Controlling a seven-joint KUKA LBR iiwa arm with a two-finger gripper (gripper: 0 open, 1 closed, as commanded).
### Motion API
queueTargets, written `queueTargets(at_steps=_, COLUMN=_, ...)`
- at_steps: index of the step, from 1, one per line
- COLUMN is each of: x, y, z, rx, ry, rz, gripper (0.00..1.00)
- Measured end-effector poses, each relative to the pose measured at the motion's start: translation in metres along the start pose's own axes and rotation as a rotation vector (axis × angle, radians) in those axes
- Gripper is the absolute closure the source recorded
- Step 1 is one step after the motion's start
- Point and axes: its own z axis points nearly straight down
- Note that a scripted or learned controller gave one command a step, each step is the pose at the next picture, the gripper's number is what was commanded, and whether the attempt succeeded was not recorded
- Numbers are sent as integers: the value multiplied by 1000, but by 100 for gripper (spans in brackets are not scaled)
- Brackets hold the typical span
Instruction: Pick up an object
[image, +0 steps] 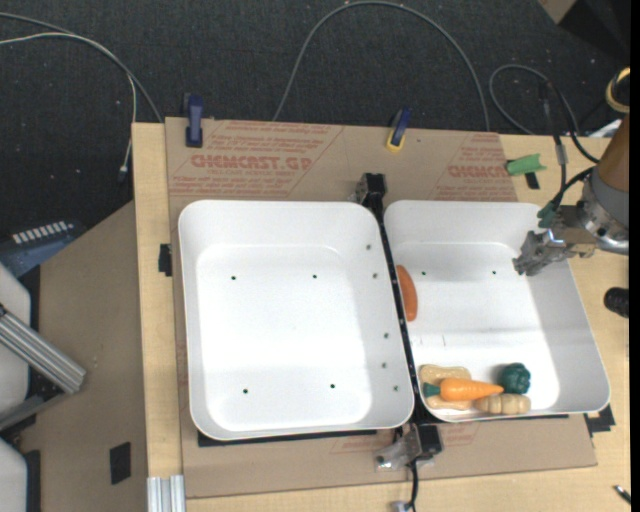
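Your carrot (468, 390) lies at the right bin's (560, 330) near edge, well apart from the hand (532, 256), whose grip you cannot tell.

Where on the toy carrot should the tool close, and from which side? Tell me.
Grip the carrot across its thick orange middle, coming straight down from above. It lies flat and lengthwise along the near wall of the right bin, with tan pieces touching it behind and in front, so side approaches look crowded. Its leafy green end is lumpy, a poorer hold. The tool is near the bin's far right rim.
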Motion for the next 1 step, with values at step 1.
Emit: queueTargets(at_steps=1, x=0, y=0, z=-5, rx=4, ry=2, rz=0, gripper=100)
